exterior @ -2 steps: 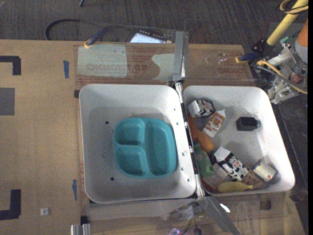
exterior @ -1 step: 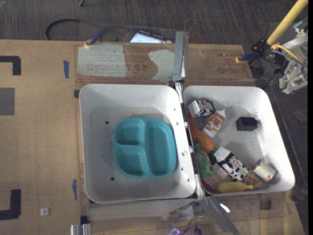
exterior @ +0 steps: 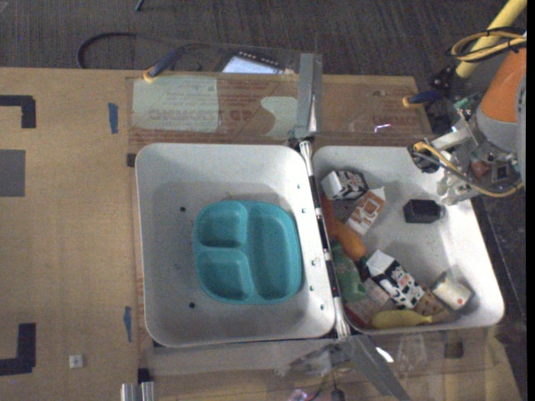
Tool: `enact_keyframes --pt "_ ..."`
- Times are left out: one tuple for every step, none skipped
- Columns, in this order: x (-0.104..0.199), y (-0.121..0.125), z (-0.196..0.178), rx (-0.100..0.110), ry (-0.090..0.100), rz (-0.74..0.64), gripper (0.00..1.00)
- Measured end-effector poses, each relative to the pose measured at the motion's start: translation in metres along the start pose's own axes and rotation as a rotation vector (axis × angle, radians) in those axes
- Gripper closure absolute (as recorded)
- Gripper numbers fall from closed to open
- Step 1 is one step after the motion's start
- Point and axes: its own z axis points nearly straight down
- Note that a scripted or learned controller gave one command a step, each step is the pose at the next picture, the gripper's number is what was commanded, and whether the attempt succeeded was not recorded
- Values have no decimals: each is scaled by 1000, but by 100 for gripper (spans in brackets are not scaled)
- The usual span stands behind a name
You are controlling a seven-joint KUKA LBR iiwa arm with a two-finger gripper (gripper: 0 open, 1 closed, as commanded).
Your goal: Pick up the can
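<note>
While the jaws' state cannot be told, the can [exterior: 452,292] lies tipped, long axis running upper-left to lower-right.

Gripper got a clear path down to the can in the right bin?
Probably yes. The can lies at the near right corner with its top uncovered; the gripper hangs over the far right rim. The bin wall and the banana crowd it.

Left bin [exterior: 159,174]: white, held a teal divided plate [exterior: 248,251] near its middle.
Right bin [exterior: 472,249]: white, just beside the left one.
Black block [exterior: 422,211]: lay apart in the right bin's upper half.
Cow-patterned carton [exterior: 394,281]: lay tilted (among clutter) near a banana [exterior: 399,318] along the lower wall.
Tabletop [exterior: 67,224]: brown, with blue tape marks [exterior: 113,117].
</note>
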Motion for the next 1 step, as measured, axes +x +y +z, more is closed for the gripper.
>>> enact_keyframes --pt "13 16 -35 -3 3 -49 100"
